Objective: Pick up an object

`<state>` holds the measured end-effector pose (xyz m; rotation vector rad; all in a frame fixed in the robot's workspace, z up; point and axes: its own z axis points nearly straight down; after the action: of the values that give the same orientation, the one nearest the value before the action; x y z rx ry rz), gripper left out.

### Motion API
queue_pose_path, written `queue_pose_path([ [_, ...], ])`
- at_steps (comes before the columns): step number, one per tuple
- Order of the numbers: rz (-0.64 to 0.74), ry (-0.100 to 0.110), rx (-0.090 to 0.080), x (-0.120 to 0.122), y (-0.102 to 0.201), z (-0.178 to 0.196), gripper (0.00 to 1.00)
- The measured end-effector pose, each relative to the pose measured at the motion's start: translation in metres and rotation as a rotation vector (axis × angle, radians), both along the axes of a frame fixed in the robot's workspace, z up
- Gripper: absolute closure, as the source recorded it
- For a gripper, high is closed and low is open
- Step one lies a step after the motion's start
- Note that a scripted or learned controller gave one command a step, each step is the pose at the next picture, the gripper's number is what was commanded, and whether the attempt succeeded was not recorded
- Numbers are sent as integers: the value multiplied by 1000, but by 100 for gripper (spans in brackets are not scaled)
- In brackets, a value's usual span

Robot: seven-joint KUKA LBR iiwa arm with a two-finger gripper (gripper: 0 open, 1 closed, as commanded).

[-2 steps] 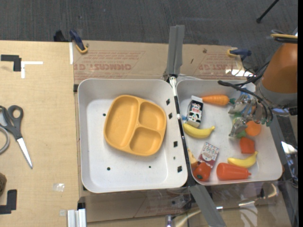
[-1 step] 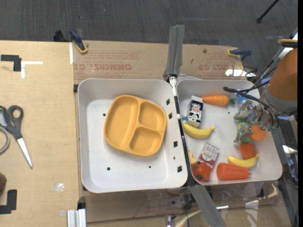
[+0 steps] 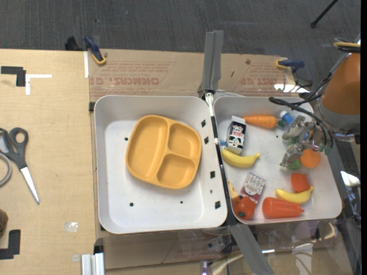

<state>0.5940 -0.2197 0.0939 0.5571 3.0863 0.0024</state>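
My gripper (image 3: 290, 157) is low in the right bin (image 3: 269, 103), near its right wall. Its tip is directly over a small green object (image 3: 295, 165), with an orange ball (image 3: 310, 158) touching its right side. A blue object (image 3: 287, 119) lies just behind the wrist. Elsewhere in this bin lie a carrot (image 3: 261, 121), a black and white carton (image 3: 236, 135), a banana (image 3: 241, 158), a printed packet (image 3: 253, 185), a red tomato-like piece (image 3: 244, 207), an orange-red piece (image 3: 281, 208), a second banana (image 3: 295, 195) and a red block (image 3: 300, 181).
The left bin (image 3: 109, 199) holds a yellow divided plate (image 3: 164, 152). Scissors (image 3: 22, 159) lie on the wooden bench at far left. A grey divider bar (image 3: 213, 62) runs between the bins at the back. Cables hang by the arm at right.
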Motion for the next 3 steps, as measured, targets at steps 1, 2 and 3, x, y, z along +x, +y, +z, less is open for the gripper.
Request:
queue_pose_path([
  [1, -55, 3, 0, -33, -1, -1, 0],
  [2, -56, 4, 0, -71, -1, -2, 0],
  [3, -42, 5, 11, -68, 8, 7, 100],
])
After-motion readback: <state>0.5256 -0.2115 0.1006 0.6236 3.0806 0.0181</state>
